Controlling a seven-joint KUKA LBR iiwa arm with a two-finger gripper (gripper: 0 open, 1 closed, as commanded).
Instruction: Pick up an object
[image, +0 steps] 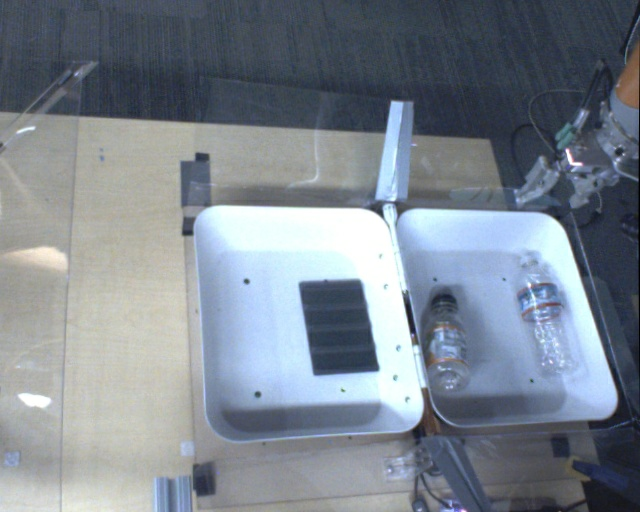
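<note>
Two clear plastic bottles are lying in the right bin (590, 385): a dark-capped bottle (445, 340) against its left wall and a blue-labelled bottle (543, 312) nearer its right side, well apart. A black ribbed pad (338, 326) is lying in the left bin (225, 300). The gripper (572, 168) is hanging beyond the right bin's far corner, holding nothing, its opening impossible to tell.
</note>
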